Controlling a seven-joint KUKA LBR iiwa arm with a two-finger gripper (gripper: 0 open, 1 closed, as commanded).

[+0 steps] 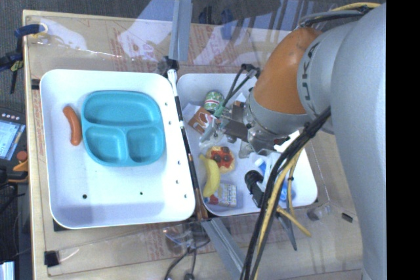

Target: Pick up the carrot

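Observation:
A slim orange-red carrot (72,124) lies in the left bin (111,203), against the left side of a blue divided tray (125,126). My gripper (220,130) hangs over the right bin (305,190), far to the right of the carrot, among the toys there. It sits just above a pizza-slice toy (223,157) and a yellow banana (211,178). The arm's orange band and grey wrist hide much of that bin.
The right bin also holds a green-and-white can (213,101), a small brown packet (200,120) and a small box (228,194) by the banana. A raised rim (182,141) divides the two bins. Cables (272,206) trail from the arm over the right bin's front.

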